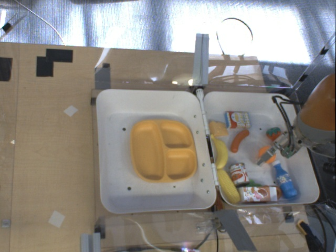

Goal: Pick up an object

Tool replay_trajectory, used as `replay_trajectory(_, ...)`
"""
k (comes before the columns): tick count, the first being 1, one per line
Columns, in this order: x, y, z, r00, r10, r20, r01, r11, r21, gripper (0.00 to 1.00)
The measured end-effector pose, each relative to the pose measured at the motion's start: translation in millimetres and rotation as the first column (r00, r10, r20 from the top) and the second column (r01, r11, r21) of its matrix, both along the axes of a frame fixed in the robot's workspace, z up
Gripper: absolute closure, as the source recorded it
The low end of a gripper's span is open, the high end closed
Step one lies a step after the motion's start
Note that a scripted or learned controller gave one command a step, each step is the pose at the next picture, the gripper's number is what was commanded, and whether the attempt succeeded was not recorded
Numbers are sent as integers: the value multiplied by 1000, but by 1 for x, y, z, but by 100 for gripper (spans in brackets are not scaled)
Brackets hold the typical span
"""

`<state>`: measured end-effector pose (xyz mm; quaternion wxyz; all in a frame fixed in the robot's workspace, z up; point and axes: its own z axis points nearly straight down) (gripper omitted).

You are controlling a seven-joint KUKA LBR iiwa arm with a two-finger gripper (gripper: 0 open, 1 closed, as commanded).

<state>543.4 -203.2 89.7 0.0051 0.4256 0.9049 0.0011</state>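
Red-labelled packet (258, 193) lay lengthwise left-right at near rim of right bin (313, 168), writing unreadable, blue bottle (284, 180) just beside, gripper (276, 154) hung over orange carrot (264, 152), pincer state impossible to tell.

We see the arm (319, 114) cut off at the right edge; its gripper (274, 154) partly hides a small orange object (262, 152).

You are looking at the KUKA arm (321, 114): a rounded grey housing capped by a broad orange band (319, 105) just above the wrist. Below the band, the grey wrist section (313, 133) narrows toward the tool. The gripper (276, 152) is a small metallic-grey assembly with dark fittings. A thin black cable (284, 113) loops out beside the wrist and runs down to the tool.
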Motion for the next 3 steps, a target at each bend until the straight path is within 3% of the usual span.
replay_trajectory(1,57,-1,13,1000,21,1,-21,1000,0,0)
replay_trajectory(2,62,-2,62,933,359,1,-359,933,-6,0)
replay_trajectory(3,101,29,35,983,185,-1,-185,983,0,0)
